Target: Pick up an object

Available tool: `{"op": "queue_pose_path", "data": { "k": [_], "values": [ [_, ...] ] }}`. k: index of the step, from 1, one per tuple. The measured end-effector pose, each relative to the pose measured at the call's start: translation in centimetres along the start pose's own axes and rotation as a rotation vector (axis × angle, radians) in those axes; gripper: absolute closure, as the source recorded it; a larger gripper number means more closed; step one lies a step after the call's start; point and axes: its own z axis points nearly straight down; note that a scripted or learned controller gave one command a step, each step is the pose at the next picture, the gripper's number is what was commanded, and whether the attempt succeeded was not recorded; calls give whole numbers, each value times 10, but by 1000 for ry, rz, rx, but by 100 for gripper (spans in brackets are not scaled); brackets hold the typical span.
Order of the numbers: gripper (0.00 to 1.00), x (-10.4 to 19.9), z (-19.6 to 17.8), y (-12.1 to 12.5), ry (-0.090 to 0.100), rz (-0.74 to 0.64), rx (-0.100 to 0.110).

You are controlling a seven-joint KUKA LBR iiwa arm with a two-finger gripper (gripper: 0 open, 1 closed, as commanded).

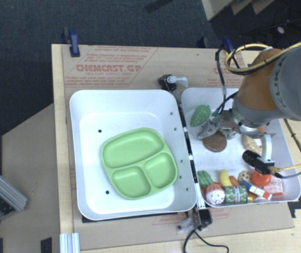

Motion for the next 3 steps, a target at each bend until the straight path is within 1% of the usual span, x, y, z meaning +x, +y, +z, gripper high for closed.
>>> {"op": "queue_pose_path", "data": {
  "k": [1,2,3],
  "values": [
    [0,7,1,-14,2,4,9],
    [100,6,-10,-13,1,5,6],
    [100,82,-106,9,3,-5,-5]
  ]
}}
